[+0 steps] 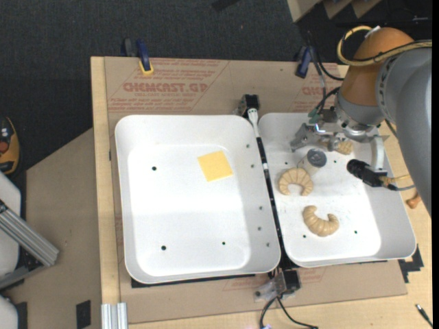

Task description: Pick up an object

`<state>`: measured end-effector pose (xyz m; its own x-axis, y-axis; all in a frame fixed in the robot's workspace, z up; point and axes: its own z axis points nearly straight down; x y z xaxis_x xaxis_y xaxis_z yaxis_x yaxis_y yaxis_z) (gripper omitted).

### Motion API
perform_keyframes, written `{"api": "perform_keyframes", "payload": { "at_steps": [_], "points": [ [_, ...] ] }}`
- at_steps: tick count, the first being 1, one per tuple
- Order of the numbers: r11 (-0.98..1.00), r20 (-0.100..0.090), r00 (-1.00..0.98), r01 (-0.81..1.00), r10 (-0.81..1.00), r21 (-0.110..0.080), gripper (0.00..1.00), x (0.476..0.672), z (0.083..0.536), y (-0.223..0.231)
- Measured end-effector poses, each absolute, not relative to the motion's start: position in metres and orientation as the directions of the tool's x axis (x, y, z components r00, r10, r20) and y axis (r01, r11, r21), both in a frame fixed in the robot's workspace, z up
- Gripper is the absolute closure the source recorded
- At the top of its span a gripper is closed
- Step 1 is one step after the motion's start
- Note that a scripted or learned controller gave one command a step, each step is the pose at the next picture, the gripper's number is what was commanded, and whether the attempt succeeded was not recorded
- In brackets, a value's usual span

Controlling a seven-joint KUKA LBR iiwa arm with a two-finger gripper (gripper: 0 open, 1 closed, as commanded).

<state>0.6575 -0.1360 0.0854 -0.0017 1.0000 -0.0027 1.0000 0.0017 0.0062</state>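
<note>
Croissants, two of them, lie in the right bin (374,218), both pale tan, curved into crescents, with ridged, segmented surfaces that look like moulded plastic. Camera view: upper croissant (295,181) sits near the bin's left wall, horns pointing down. Lower croissant (320,221) sits nearer the front, horns turned up and to the right. The two are apart, not touching.

Grey disc (316,158), small, round and flat, lies just above the upper croissant and right beneath the gripper (315,139). Tan lump (343,144) beside the gripper, possibly another bread-like piece; too small and half covered to be sure.

Gripper is bare grey metal, hanging low over the far part of the right bin. Whether it is spread or closed cannot be told from this angle. Nothing visibly pinched.

Left bin (127,184) is smooth matte white with rounded corners, shallow. It holds one yellow square (215,165), thin, flat, slightly rotated, around mid-bin toward the back.

Both bins rest on a brown board (110,252) with red print, with blue clamps (144,52) at its far edge.
</note>
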Motion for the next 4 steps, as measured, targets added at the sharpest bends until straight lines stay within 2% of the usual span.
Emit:
{"api": "perform_keyframes", "payload": {
  "at_steps": [1,2,3,4],
  "points": [
    [-0.005,-0.001,0.005,1.000,1.000,-0.002,0.00,0.596,0.147,-0.178],
    [0.002,0.004,-0.002,1.000,1.000,-0.007,0.00,0.565,0.081,-0.131],
    [0.004,-0.002,-0.004,1.000,1.000,0.003,0.00,0.619,0.085,-0.126],
    [-0.002,0.001,0.002,1.000,1.000,-0.004,0.00,0.585,0.085,-0.136]
  ]
}}
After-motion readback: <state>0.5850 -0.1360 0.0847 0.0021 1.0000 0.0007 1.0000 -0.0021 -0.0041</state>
